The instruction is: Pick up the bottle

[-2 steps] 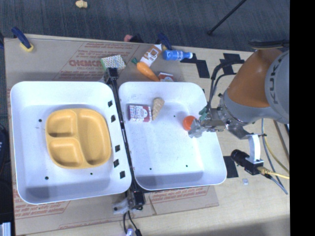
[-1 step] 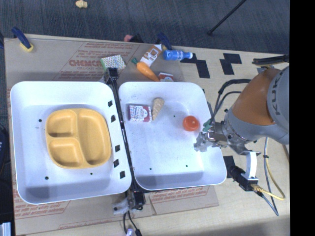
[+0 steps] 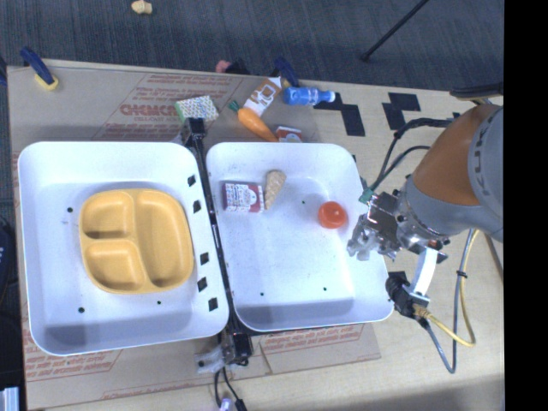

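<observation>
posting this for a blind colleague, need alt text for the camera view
The arm's tool hangs over the right bin's right rim, far from the blue bottle lying on the bench behind. That bin holds an orange ball, red carton and cone; the left one a yellow tray.

The left bin [image 3: 34, 229] holds a yellow tray [image 3: 135, 238] with three compartments, lying flat near the middle. In the right bin [image 3: 342, 302] there are a red packet [image 3: 241, 196], a beige cone [image 3: 273, 186] just beside it on the right, and a red-orange ball [image 3: 332, 215] more to the right, apart from the two. Behind the bins, on the cardboard [image 3: 128, 114], lie a small green patterned packet [image 3: 197, 108], an orange carrot [image 3: 256, 124] and a white-orange carton [image 3: 264, 95], near each other. A blue clamp [image 3: 38, 68] sits at the far left corner. On the dark floor lies a small yellow piece [image 3: 141, 7].
</observation>
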